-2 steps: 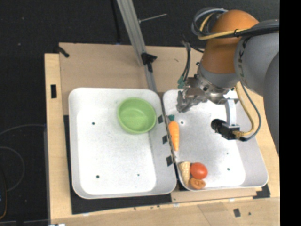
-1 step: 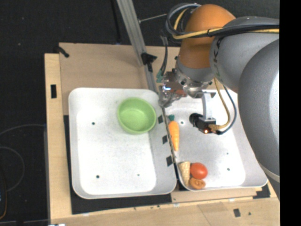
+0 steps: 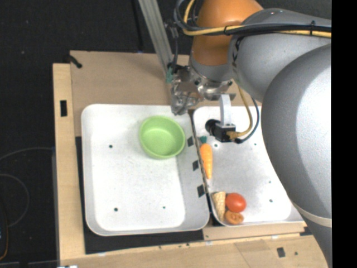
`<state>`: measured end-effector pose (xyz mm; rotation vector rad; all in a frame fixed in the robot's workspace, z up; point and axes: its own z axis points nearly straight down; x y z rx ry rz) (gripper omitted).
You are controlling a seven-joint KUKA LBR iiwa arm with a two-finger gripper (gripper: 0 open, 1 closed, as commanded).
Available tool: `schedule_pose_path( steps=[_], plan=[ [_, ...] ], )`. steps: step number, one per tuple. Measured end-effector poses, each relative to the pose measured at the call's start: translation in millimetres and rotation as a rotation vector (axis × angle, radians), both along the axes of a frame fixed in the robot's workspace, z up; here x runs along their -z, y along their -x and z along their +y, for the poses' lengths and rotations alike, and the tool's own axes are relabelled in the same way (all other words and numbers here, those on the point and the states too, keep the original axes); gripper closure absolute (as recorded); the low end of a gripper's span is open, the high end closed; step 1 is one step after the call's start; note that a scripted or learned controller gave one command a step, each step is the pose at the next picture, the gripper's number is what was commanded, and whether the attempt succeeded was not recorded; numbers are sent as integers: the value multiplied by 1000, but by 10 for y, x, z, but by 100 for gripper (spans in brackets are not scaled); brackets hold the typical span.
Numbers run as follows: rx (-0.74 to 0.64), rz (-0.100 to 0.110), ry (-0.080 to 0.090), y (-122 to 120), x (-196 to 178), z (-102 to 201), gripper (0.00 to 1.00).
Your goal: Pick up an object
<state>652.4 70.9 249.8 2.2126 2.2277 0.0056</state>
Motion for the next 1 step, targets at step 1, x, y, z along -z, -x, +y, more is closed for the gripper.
schedule_pose_path(
  steps=[1],
  plan=[
    [2, 4, 3, 12, 7, -34, 0]
  ],
)
